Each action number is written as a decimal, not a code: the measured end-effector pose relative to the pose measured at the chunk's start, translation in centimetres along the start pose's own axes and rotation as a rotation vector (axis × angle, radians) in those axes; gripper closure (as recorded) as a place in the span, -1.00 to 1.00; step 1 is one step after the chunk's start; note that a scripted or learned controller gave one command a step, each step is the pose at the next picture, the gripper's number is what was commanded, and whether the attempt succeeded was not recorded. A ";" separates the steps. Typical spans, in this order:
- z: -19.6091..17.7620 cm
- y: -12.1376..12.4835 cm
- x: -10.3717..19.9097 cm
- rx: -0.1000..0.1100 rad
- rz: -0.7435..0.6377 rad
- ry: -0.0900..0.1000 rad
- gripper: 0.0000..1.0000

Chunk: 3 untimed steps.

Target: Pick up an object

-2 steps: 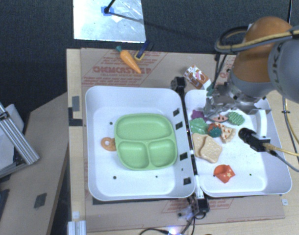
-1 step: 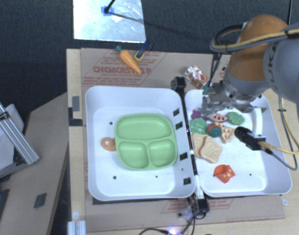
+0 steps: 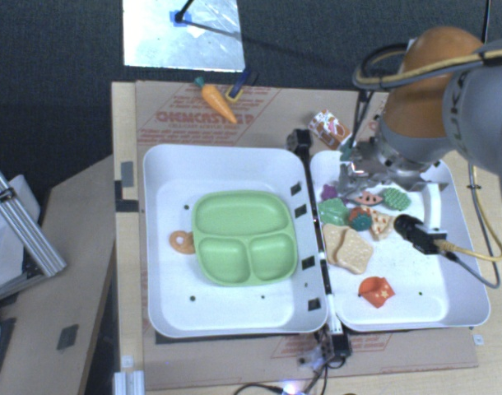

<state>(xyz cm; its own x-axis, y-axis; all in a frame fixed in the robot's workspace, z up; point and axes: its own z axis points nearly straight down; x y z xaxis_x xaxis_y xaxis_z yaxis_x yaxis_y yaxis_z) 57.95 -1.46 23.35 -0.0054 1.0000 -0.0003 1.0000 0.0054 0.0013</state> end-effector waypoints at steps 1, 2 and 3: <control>0.3 -0.4 -1.1 0.001 0.006 0.000 1.00; 0.0 0.0 -0.8 -0.001 0.001 0.001 1.00; 0.1 -0.1 0.1 0.000 0.000 0.000 1.00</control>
